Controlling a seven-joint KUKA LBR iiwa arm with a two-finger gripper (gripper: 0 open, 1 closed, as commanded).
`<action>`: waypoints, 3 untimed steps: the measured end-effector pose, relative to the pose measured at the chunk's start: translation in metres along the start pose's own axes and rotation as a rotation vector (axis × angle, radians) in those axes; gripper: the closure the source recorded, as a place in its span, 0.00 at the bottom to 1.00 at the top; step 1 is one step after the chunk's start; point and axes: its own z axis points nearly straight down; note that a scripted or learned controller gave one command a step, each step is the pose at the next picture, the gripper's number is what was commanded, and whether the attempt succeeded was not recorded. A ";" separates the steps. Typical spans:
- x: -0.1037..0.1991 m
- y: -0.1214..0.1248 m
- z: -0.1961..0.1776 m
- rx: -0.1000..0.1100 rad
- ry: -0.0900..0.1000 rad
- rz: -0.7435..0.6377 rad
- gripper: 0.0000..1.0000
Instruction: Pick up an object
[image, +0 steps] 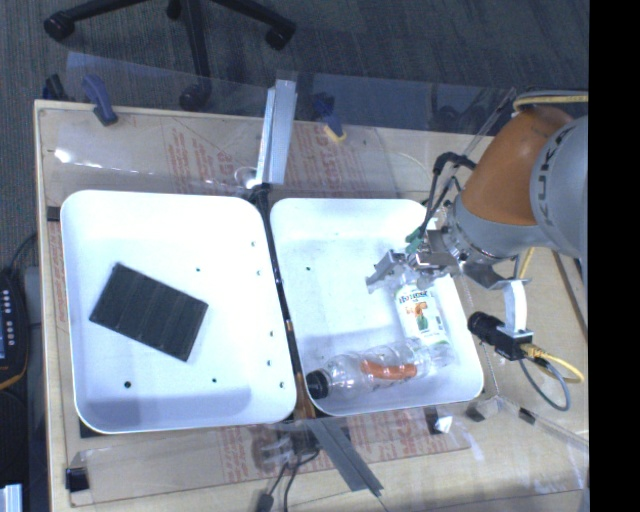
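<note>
Over the right bin (300, 240), fingers (385, 272) just above white bottle (420, 312).

The left white bin (160, 215) has open floor along its far edge and its whole right half; a flat dark grey rectangular pad (149, 311) lies tilted at its left middle. A raised dark divider (279, 290) separates the two bins. In the right white bin (330, 235), the left and far parts are bare. Its right side is crowded: the gripper (392, 268), a white labelled bottle (421, 312) just below it, and a clear plastic bottle with black cap (370, 368) lying along the near wall.
</note>
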 end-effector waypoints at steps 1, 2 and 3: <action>-0.013 0.017 0.026 -0.002 -0.002 -0.022 0.00; -0.007 -0.013 0.118 0.000 0.001 -0.181 0.00; -0.014 -0.053 0.040 -0.004 -0.002 -0.148 0.00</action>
